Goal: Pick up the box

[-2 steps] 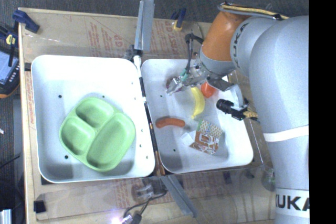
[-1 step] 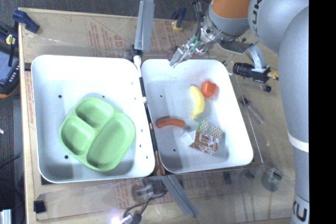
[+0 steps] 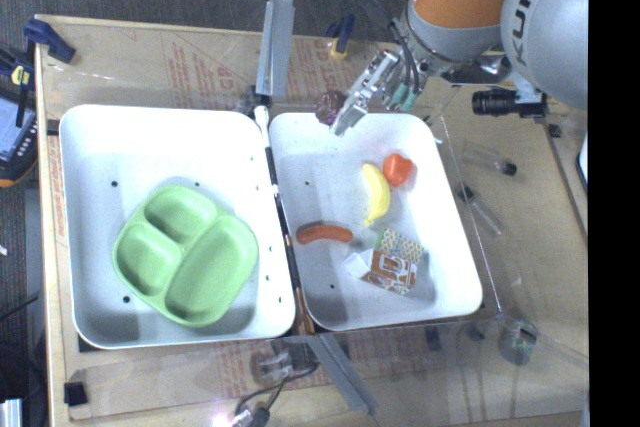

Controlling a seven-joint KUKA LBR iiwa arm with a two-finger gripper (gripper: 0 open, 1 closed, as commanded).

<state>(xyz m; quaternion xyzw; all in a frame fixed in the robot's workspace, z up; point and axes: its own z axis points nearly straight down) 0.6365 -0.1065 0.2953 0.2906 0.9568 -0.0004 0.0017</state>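
The box [image 3: 393, 265] is small and flat, with a brown, white and green pattern. It lies in the front right part of the right bin [image 3: 455, 300]. My gripper [image 3: 347, 118] hangs over the far left corner of that bin, well away from the box, pointing down and to the left. Nothing shows at its tip.
In the right bin lie a yellow banana [image 3: 375, 193], a small red piece [image 3: 398, 169] and a brown sausage [image 3: 324, 234], all just beyond the box. A green divided plate [image 3: 185, 255] lies in the left bin [image 3: 80, 145]. A grey bar [image 3: 274, 45] stands behind the bins.
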